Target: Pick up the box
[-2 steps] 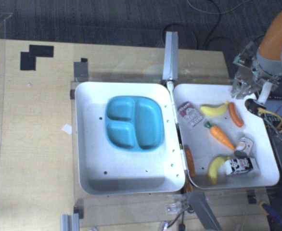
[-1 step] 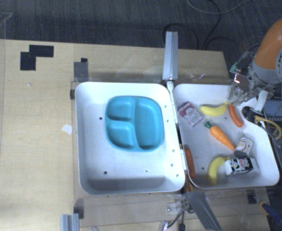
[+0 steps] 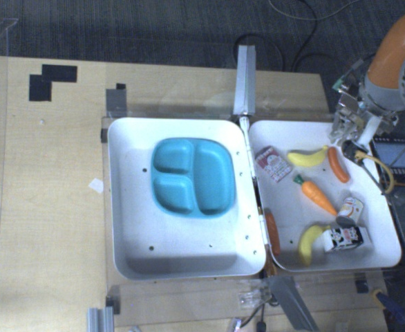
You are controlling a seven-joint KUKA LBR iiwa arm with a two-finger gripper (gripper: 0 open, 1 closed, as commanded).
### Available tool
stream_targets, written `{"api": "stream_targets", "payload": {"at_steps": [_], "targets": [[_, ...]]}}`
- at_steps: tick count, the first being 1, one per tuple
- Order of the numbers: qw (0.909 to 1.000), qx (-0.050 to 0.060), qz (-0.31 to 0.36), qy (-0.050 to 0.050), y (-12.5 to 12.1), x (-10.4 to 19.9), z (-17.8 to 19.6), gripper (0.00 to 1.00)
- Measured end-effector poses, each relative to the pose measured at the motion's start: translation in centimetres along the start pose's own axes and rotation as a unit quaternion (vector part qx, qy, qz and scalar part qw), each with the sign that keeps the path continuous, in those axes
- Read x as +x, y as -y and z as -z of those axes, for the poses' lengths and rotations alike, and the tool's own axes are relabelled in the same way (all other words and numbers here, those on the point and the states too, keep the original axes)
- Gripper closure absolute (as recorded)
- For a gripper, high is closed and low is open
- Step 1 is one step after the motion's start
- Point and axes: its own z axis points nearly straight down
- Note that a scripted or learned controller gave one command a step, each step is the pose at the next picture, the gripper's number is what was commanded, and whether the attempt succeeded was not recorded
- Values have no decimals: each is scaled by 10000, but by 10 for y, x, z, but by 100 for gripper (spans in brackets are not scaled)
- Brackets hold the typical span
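Note:
A small red and white box (image 3: pixel 273 163) lies flat in the right bin (image 3: pixel 390 254), near its upper left corner and close to the divider. My gripper (image 3: pixel 347 128) hangs over the bin's upper right corner, well to the right of the box and apart from it. Nothing shows in its grasp. A yellow banana (image 3: pixel 307 158) and a red sausage (image 3: pixel 338 164) lie between the box and the gripper.
The right bin also holds a carrot (image 3: pixel 317 196), a small pale carton (image 3: pixel 352 207), a black and white packet (image 3: pixel 345 237), a second banana (image 3: pixel 309 241) and a sausage (image 3: pixel 272 230) by the left wall. A blue divided plate (image 3: pixel 192 176) sits in the left bin (image 3: pixel 130 254).

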Motion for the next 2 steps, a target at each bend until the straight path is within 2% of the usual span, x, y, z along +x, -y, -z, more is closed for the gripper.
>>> {"api": "stream_targets", "payload": {"at_steps": [1,2], "targets": [[9999,-23,-140,-5,11,18,-47,100],[9955,-1,-952,-1,4,5,46,100]]}}
